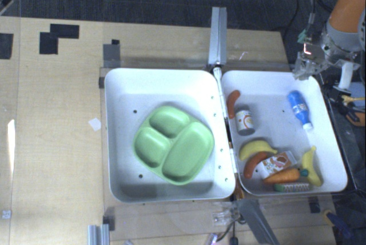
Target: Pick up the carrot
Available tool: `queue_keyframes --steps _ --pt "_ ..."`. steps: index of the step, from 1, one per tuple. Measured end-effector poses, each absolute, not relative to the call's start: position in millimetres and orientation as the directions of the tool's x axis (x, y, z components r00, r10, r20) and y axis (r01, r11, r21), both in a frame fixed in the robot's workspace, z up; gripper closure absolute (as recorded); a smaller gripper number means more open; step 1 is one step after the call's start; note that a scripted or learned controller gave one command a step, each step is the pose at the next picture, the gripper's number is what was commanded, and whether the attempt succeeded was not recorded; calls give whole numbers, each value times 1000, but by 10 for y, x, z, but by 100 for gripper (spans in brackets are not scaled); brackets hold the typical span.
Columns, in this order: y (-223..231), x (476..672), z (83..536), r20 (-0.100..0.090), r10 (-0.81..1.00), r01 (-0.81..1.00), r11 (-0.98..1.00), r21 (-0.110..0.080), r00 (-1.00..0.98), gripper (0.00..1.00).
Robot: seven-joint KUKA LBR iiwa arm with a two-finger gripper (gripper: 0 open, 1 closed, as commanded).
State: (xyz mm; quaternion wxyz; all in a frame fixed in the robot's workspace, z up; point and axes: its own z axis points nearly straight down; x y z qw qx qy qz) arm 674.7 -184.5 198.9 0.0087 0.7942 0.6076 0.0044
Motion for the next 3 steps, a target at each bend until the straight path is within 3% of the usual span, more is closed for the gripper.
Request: queue_keyframes --steps 1,2,3 --pt "-1855 6703 1873 1 883 883 -470 6 470 100" --pt "-1840 6724 1997 1 887 887 -462 12 462 100" --pt "-1713 5842 1997 1 903 903 -430 4 430 100"
